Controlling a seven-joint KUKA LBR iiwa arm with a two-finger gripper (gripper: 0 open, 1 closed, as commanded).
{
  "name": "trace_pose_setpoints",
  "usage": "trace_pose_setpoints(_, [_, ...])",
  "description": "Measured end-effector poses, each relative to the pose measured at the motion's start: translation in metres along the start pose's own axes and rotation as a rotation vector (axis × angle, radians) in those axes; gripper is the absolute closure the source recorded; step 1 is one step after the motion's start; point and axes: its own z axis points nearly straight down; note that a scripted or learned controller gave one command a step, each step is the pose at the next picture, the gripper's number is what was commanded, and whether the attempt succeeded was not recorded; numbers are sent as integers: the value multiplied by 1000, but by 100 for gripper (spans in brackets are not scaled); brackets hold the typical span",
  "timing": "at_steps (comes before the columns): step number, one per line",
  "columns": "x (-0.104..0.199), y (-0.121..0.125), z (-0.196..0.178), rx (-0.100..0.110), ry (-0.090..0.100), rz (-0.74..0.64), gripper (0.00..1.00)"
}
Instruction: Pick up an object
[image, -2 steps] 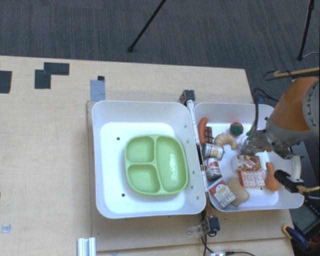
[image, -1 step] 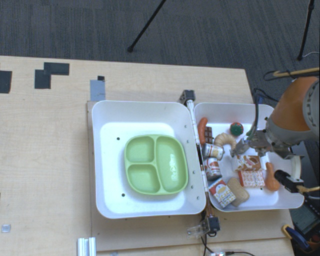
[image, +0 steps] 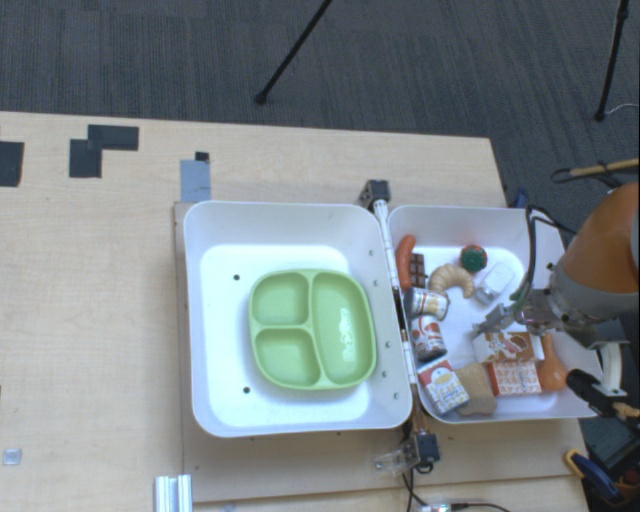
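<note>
The right white bin (image: 455, 213) holds a jumble of small items. Among them are a red sausage (image: 404, 260), a croissant (image: 456, 283), a green and red ball (image: 472, 257), two small cans (image: 428, 303) (image: 428, 338), a clear cup (image: 495, 286), a red and white packet (image: 505, 346), an orange box (image: 514, 379) and a carrot (image: 551, 366). My gripper (image: 497, 322) hangs low over the bin's right half, just above the red and white packet and next to the clear cup. Nothing visibly sits in it.
The left white bin (image: 215, 300) carries a light green divided plate (image: 310, 328). A snack pack (image: 445, 389) lies in the right bin's near corner. The arm's orange band (image: 608, 250) and grey wrist (image: 590, 300) overhang the right bin's right wall. Tripod legs cross the dark floor behind.
</note>
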Motion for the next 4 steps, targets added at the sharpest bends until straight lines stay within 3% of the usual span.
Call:
trace_pose_setpoints(1, [-2, 2, -11, -6, -5, 1, 100])
trace_pose_setpoints(2, [52, 44, -76, 0, -7, 1, 100])
trace_pose_setpoints(3, [51, 44, -76, 2, -8, 2, 0])
trace_pose_setpoints(4, [46, 95, -18, -18, -16, 1, 0])
